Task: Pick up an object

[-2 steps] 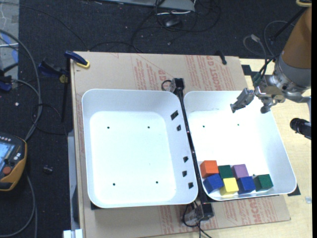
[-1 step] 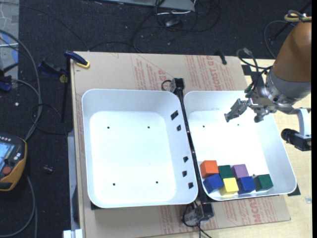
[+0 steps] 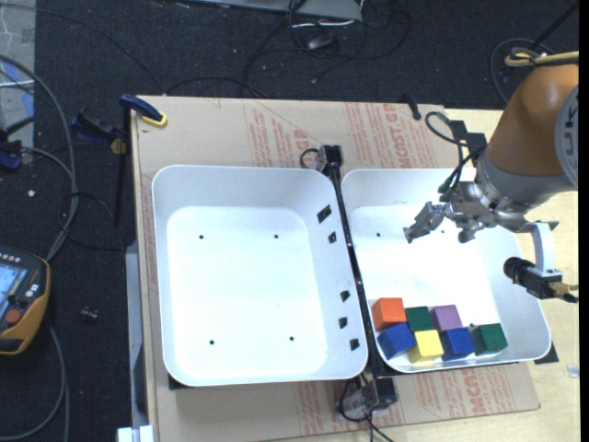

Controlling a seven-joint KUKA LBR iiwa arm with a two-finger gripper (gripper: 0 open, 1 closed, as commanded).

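Left bin [image 3: 184,191]: shallow, white, on the tabletop [image 3: 239,127]; small dark dots on its floor.
Right bin [image 3: 368,191]: white, just beside the left bin, touching along a dark divider strip.
Orange block [image 3: 390,310]: near the right bin's front-left corner, touching the blue block in front of it.
Blue block [image 3: 397,338]: at the front wall, leftmost in the front row.
Yellow block [image 3: 428,343]: just right of that blue block.
Dark green block [image 3: 420,319]: behind the yellow one, between orange and purple.
Purple block [image 3: 446,317]: right of the dark green block.
Second blue block [image 3: 457,341]: front row, beside the yellow.
Green block [image 3: 490,337]: right end of the row.
End effector [image 3: 444,223]: above the right bin's rear floor, well apart from the blocks; fingers spread apart, nothing between them.
Arm [image 3: 543,127]: grey with an orange band, entering from the right.
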